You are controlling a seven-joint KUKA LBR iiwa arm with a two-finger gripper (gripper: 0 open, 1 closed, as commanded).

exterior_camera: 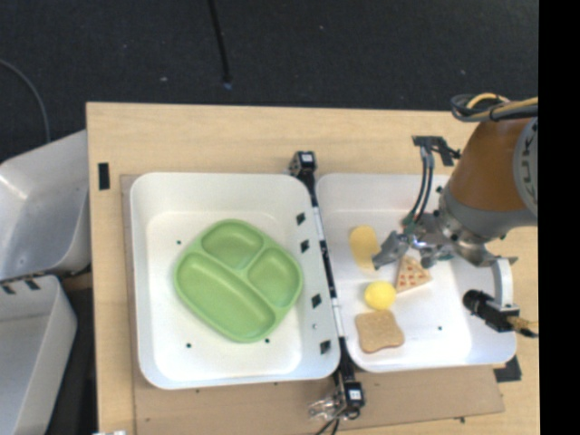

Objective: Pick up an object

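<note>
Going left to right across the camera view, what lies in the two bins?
Green divided plate in the left bin → pale yellow piece → toast slice → waffle-like wedge, by the gripper.

bare floor spans the right bin (453, 347) front corner; yellow ball (380, 294), toast (379, 332) and pizza slice (413, 275) crowd its middle.

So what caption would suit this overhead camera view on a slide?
Robot gripper poised over toy foods in the right bin; green divided plate in the left.
</note>
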